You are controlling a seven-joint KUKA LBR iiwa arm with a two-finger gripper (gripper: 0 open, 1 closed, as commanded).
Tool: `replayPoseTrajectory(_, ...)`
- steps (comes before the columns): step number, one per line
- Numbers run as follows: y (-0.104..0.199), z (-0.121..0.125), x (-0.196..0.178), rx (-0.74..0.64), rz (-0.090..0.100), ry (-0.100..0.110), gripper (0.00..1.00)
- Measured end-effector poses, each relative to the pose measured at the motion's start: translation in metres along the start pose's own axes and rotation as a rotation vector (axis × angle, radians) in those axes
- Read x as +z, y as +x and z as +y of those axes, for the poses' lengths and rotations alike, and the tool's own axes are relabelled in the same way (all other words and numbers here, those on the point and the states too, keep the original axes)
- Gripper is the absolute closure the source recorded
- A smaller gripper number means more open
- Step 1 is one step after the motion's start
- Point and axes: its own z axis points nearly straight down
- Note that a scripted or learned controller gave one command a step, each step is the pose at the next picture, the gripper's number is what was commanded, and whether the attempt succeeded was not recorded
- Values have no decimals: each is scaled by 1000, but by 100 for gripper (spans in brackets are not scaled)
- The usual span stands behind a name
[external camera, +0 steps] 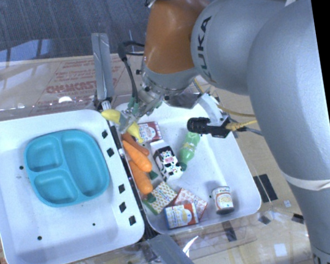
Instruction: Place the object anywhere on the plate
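The arm's hand [133, 116] hangs low at the upper-left corner of the right white plastic bin [240, 166], just above a small yellow toy piece [111, 115]; its opening I cannot tell. Which item it targets is unclear. The nearby orange plastic carrots [138, 158] look light, stiff and smooth, best taken across the middle. The turquoise divided plastic plate [65, 167] lies in the left white bin [15, 245].
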Motion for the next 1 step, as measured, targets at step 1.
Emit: replayPoseTrajectory(1, -1, 0, 0, 1, -1, 0, 0)
